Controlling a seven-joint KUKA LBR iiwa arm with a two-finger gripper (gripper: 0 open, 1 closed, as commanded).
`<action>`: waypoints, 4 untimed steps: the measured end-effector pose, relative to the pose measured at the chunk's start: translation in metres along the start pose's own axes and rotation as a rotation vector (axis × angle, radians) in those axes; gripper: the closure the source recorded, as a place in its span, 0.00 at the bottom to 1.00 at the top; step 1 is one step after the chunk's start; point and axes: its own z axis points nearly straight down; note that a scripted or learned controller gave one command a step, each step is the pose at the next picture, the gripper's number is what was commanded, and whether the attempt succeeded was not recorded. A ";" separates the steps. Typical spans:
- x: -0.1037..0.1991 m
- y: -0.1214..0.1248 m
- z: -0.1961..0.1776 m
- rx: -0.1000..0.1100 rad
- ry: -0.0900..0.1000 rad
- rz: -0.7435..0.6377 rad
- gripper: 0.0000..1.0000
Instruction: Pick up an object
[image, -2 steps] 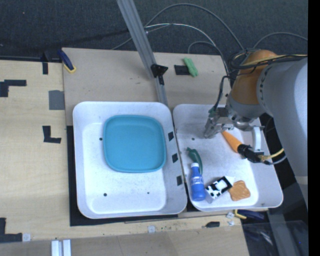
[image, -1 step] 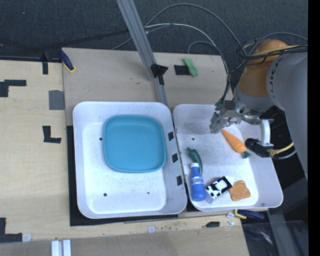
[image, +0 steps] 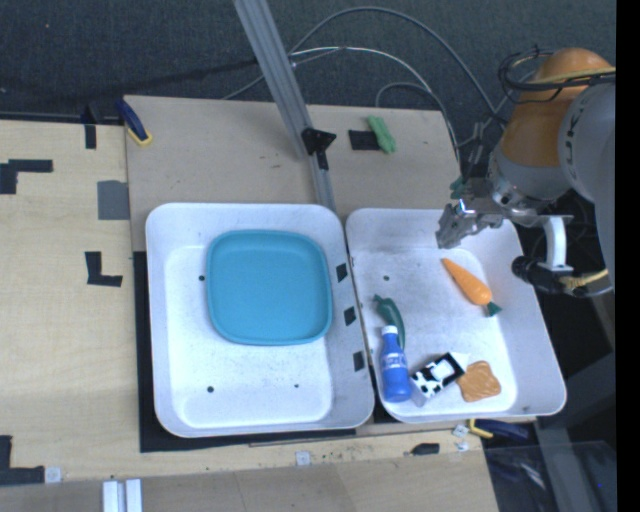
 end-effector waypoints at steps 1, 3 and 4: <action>0.000 0.001 -0.053 0.000 0.000 0.000 1.00; 0.114 -0.008 -0.036 0.005 0.002 -0.004 1.00; 0.167 -0.009 -0.026 0.006 0.002 -0.004 1.00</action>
